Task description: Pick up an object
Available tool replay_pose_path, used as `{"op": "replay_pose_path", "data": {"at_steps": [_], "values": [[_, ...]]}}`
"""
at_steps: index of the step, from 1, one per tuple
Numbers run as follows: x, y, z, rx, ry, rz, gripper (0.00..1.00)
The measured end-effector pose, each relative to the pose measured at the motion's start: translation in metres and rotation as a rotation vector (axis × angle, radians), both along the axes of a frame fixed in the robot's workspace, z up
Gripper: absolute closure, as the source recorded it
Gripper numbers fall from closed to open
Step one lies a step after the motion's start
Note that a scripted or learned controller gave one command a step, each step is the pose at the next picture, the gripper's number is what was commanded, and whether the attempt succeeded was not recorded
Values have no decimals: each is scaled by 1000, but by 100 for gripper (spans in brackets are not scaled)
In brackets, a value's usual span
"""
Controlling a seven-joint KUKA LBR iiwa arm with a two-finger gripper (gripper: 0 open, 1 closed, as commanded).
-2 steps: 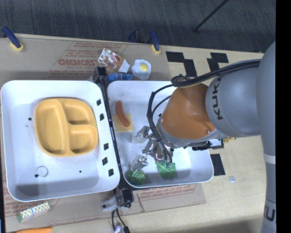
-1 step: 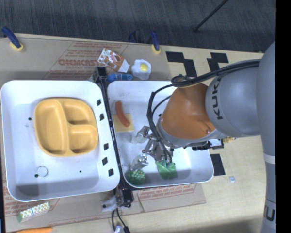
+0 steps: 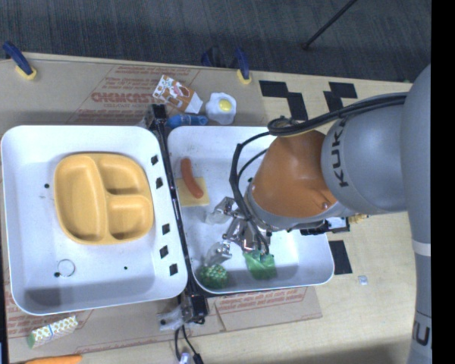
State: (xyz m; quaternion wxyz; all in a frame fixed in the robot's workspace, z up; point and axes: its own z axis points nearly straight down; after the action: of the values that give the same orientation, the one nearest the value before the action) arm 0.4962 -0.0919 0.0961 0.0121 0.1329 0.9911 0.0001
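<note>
The right bin (image 3: 311, 268) holds a red sausage (image 3: 188, 176) lying on a pale yellow slab (image 3: 197, 193) near its left wall. A round green broccoli-like piece (image 3: 214, 275) and a green leafy piece (image 3: 260, 265) lie at its front edge. My gripper (image 3: 239, 237) hangs low inside this bin, just above and between the two green pieces, below the arm's orange band (image 3: 288, 177). Nothing can be made out in its grasp. The arm hides the bin's middle and right side.
In the left bin (image 3: 15, 203) lies a yellow compartment tray (image 3: 102, 196). Behind the bins sit a small carton (image 3: 171, 91), a blue item (image 3: 186, 120) and a white and yellow piece (image 3: 221, 106). A wrapped packet (image 3: 53, 330) lies at the bench's front left.
</note>
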Motion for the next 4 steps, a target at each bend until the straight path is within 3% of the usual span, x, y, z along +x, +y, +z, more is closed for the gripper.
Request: {"op": "replay_pose_path", "data": {"at_steps": [4], "values": [[0,0,0,0,0,0,0]]}}
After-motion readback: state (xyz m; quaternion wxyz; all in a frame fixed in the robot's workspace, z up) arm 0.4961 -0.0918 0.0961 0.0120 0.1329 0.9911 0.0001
